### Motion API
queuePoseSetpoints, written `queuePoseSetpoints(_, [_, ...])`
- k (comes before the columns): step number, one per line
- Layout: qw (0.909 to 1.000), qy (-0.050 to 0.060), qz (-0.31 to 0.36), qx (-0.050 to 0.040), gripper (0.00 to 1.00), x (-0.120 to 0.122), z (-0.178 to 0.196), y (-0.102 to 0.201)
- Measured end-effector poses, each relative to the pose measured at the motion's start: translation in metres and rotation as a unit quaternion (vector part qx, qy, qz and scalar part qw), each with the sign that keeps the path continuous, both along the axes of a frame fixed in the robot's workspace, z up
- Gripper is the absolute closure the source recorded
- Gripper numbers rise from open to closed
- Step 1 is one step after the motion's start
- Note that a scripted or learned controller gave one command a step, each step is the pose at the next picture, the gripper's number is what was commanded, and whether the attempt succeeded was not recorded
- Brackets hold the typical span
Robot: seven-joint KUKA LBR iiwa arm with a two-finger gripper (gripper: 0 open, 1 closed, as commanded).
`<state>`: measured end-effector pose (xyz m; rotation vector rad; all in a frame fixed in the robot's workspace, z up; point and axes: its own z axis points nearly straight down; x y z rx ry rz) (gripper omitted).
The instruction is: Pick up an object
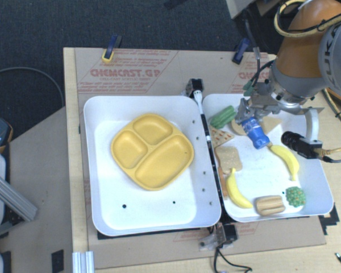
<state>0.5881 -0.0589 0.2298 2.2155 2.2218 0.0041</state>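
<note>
The grey arm with the orange band reaches in over the right-hand shallow white bin (321, 182). Its two-finger gripper (253, 116) hangs above the bin's far end, directly over a small blue cylindrical object (256, 133) that lies slanted beneath the jaws. Whether the jaws are released or clenched cannot be told: the wrist body hides the fingertips, and contact with the blue object is not resolvable.

Positions relative to the jaws:
- Green elongated toy vegetable (222, 117): just beside them, toward the bin divider.
- Tan waffle-patterned cracker (218, 136) and beige bread slice (229, 158): below and toward the divider.
- Two yellow toy bananas (288, 158) (236, 190): nearer the camera.
- Brown toy bun (269, 205) and green broccoli piece (295, 195): well apart, at the bin's near end.
- Yellow three-compartment plastic plate (152, 150): in the left white bin (96, 169), well apart.

Judged step: approach or grasp attempt on the blue object; pickup not confirmed. The next move calls for the jaws to straddle the cylinder across its narrow width, close firmly, then rise straight up, clear of the green vegetable alongside.
</note>
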Motion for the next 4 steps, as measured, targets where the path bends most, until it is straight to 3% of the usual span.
queuePoseSetpoints(2, [1.0,0.001,-0.001,-0.0004,1.0,-0.004,0.004,-0.009])
queuePoseSetpoints(3, [1.0,0.004,-0.002,0.0007,1.0,-0.007,-0.014,-0.01])
queuePoseSetpoints(4, [1.0,0.0,-0.001,-0.0002,1.0,0.009,-0.009,-0.01])
